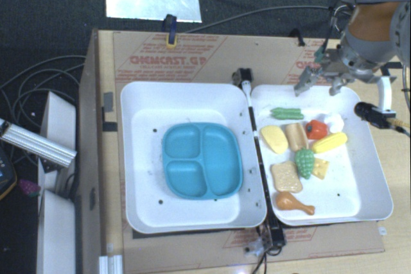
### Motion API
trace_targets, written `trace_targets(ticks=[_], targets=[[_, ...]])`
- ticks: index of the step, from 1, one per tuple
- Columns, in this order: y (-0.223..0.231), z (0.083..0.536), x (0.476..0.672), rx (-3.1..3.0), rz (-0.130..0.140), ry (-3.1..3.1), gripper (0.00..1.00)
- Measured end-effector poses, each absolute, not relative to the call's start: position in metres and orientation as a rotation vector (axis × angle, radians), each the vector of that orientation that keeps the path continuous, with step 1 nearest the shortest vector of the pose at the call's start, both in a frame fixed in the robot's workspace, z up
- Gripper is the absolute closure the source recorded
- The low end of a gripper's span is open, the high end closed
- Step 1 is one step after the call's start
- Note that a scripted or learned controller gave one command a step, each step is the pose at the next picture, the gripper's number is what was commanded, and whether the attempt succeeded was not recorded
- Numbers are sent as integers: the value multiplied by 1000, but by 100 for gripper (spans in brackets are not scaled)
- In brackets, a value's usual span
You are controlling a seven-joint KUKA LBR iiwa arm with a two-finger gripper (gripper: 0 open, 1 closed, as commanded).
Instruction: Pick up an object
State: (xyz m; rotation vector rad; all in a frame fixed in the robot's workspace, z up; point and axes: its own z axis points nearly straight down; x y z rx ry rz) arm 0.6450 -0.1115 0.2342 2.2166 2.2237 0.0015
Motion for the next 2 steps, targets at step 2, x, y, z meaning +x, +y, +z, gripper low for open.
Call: trace_targets(ticks=[2], targets=[[-103,84,669,2216,2,2225,0]])
